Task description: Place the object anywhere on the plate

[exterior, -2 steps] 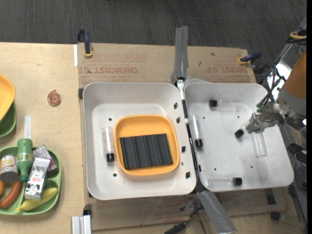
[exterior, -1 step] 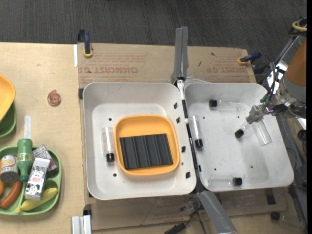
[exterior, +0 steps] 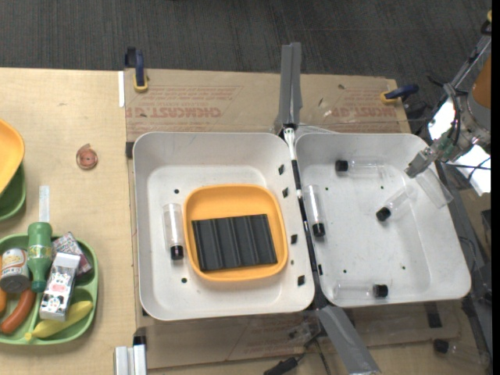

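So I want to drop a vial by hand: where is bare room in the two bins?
Left bin: the orange plate fills the middle; bare strips run along the top and bottom walls. A vial crowds the plate's left. Right bin: the lower middle is free, between the tilted vial and the bottom vial.

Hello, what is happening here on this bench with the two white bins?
A robot arm reaches in from the right, its end effector above the far right edge of the right bin. That bin holds several clear tubes with black caps, one lying just below the end effector. In the left bin an orange plate carries a dark ribbed block, and another tube lies beside the plate, not on it.
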### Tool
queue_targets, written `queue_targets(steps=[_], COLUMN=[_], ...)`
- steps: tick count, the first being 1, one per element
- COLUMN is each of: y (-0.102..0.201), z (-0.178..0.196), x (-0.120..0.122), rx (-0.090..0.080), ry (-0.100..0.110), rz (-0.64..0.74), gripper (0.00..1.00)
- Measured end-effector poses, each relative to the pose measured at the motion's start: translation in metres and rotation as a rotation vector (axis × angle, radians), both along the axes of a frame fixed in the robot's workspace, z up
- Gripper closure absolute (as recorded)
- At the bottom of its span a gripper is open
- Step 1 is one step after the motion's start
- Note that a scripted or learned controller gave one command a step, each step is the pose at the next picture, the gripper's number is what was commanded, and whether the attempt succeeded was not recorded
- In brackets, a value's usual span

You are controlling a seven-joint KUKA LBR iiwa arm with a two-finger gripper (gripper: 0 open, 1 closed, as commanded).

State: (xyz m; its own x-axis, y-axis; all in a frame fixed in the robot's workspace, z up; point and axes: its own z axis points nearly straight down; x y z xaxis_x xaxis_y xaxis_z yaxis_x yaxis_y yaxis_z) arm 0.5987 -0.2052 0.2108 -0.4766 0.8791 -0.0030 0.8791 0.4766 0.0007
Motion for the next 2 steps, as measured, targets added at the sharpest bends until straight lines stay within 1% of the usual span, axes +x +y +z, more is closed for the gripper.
queue_targets(steps=[1,2], y=[-0.017,-0.017], z=[0.036,0.054], x=[0.044,0.052], rx=[-0.001,-0.001], ry=[-0.001,-0.002], rz=[0.215,0.487], gripper=[1.0,1.0])
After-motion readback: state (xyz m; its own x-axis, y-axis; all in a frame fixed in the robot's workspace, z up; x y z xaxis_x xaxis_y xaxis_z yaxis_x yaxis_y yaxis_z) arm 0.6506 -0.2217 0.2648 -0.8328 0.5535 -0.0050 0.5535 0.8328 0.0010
